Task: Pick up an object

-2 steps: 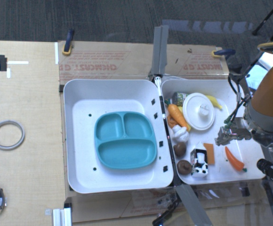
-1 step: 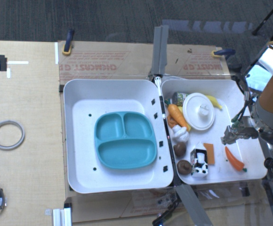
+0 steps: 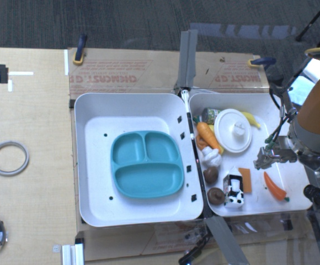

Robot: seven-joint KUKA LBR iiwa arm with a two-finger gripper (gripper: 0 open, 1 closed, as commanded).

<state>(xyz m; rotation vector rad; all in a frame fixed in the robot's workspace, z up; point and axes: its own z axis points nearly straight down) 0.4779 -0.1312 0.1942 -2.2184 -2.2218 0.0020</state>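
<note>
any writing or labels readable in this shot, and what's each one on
"CHEMCAST GP" or close to it, red print that reads upside down and mirrored, partly blurred: on the brown cardboard sheet behind the left bin.
The same red print, cut off and less clear: on the cardboard behind the right bin.
The small green can by the white lid: label too small to read.
The teal plate bears no text.
</note>
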